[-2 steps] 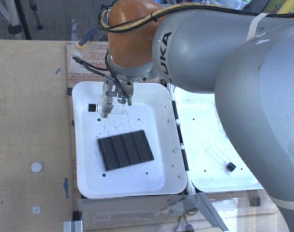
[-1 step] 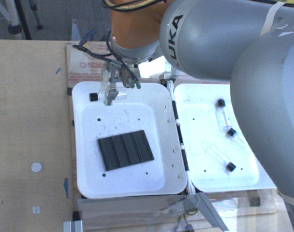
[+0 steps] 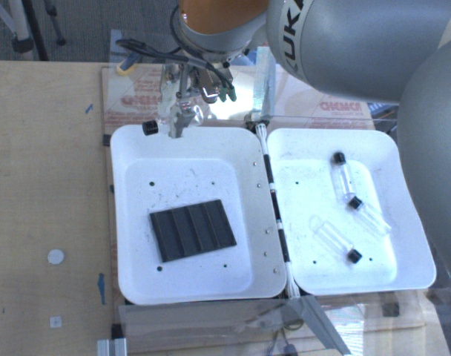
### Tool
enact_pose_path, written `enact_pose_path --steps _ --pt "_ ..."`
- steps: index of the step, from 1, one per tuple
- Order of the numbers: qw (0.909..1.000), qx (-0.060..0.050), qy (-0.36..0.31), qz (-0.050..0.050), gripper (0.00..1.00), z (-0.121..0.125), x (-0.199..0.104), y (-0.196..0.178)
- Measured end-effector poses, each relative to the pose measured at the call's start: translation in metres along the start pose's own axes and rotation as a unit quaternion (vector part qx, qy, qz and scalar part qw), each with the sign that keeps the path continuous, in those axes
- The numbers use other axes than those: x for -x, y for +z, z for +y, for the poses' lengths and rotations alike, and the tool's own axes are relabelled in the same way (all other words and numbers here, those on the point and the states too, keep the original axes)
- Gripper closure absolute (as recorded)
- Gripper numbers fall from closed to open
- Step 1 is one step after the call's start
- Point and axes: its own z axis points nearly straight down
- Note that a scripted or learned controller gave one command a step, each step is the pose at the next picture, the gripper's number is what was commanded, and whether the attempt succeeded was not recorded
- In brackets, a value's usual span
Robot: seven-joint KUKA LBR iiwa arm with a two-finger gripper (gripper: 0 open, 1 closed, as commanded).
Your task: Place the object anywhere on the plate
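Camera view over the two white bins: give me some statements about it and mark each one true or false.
1. The dark grey ribbed rectangular plate lies in the left shallow white bin. True.
2. Two clear plastic tubes with black caps lie on that plate. False: both lie in the right shallow white bin.
3. The two-finger gripper hangs over the left bin's far rim. True.
4. A small black piece sits in the middle of the right bin. False: it sits at the left bin's far left corner.
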Motion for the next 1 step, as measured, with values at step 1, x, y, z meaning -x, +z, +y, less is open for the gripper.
enact_pose_path --steps 1 --pt "1.0000 0.000 0.000 0.000 0.00 -0.0001 -0.0001 0.0002"
